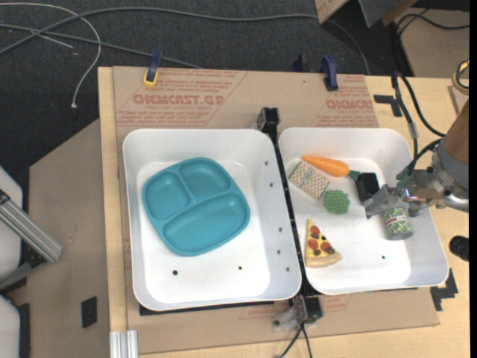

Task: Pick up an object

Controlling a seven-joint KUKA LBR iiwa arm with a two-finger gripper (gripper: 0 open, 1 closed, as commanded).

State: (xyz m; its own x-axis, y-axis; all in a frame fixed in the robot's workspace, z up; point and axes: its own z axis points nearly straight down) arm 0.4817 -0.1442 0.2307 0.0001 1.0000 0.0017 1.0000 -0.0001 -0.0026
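Two shallow white plastic bins, the left bin (134,222) and the right bin (425,274), sit side by side on the desk (194,103). The left one holds a teal divided plastic plate (195,206). The right one holds the loose items: an orange toy carrot (326,165) at the far side, a pale checked wedge (308,180) just beside it, a round green knobbly toy (336,201) in the middle and a toy pizza slice (320,246) toward the near left. The claw (393,204) hangs low over the right part of this bin, directly above a small can with a green and red label (398,224). The can appears to stand upright on the bin floor, touching or almost touching the claw. Whether the claw is clenched or released cannot be told from this angle. Since the can seems to rest on the floor, nothing looks lifted yet. The approach appears done, while the grasp and the lift remain.
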